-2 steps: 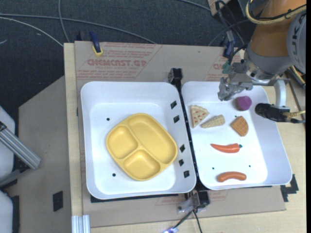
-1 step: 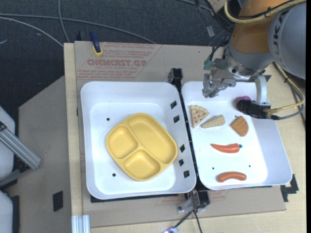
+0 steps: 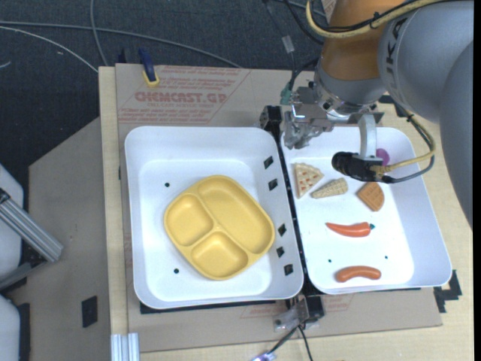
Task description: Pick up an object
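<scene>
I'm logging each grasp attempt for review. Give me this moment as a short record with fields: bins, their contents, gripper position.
left bin: one yellow divided tray
right bin: waffle wedge, pale wedge-shaped piece, orange-brown piece, red chili pepper, hot dog sausage, small purple item partly hidden by the arm
gripper: over the right bin's top left corner, above the waffle wedge
held object: none visible between the fingers

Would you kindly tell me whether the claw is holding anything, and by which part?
Nothing is visibly held: the claw hangs above the right bin's upper left corner, just above the waffle wedge.
</scene>
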Motion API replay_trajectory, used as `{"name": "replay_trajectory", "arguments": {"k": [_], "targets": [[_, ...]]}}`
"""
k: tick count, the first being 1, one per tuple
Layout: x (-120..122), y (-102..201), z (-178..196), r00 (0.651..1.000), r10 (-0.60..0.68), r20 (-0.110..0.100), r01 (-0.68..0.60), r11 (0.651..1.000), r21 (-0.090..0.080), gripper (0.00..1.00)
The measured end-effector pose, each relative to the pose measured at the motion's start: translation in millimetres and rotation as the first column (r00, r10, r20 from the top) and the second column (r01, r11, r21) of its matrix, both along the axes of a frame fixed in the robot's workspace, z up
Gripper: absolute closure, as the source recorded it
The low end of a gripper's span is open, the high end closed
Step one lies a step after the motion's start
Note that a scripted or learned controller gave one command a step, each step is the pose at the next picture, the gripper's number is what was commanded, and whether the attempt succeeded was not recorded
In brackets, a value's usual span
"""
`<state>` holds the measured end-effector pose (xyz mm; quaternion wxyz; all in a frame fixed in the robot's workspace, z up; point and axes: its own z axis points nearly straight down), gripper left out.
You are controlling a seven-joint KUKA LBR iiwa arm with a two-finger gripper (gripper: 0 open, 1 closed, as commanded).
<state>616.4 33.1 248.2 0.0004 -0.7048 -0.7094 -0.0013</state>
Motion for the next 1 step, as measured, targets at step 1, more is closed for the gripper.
{"name": "replay_trajectory", "arguments": {"k": [1], "targets": [[11.9, 58.8, -8.8, 1.000, 0.000, 0.000, 0.000, 1.000, 0.000, 1.00]]}}
